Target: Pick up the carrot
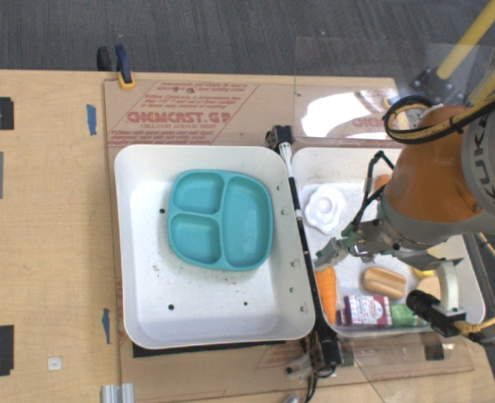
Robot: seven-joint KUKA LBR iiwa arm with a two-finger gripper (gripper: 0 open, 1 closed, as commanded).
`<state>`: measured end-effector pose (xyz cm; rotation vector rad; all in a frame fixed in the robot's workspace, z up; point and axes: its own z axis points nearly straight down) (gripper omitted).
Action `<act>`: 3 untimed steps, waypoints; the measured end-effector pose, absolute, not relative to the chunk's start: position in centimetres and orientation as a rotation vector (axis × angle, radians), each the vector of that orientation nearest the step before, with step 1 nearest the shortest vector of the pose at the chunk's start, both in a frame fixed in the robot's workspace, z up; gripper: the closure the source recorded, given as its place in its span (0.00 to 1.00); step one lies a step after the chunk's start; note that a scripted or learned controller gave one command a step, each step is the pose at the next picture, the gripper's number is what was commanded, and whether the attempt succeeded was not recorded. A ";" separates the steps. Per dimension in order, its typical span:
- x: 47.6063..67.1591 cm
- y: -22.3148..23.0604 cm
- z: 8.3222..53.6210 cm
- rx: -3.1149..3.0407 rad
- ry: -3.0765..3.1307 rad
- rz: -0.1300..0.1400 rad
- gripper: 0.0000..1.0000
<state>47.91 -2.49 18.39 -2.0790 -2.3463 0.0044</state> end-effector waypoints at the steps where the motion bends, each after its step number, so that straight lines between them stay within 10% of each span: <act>1: 47.9 -2.5 18.4 -2.079 -2.346 0.004 0.00; 3: 48.1 -9.6 9.0 -2.190 -2.257 -0.003 0.00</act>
